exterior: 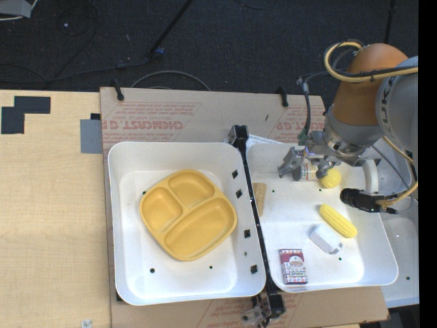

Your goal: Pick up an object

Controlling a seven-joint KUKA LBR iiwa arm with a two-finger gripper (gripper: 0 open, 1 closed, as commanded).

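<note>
pincer (pixel 308 165) over right bin (pixel 382 268) | lemon (pixel 331 178) just beside, ungrasped

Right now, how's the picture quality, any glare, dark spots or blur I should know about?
In the camera view, light is even and soft; the white bins look bright and slightly washed out, with faint shadows under the yellow tray. The floor at the top is very dark. The gripper area is cluttered and a bit soft, so its details are hard to read; the corn and red box are fairly sharp.

The grey arm (pixel 382 108) with its orange band runs off the frame's right edge. A small yellow round object (pixel 331 178) sits partly hidden beneath the wrist; its kind is unclear.
</note>
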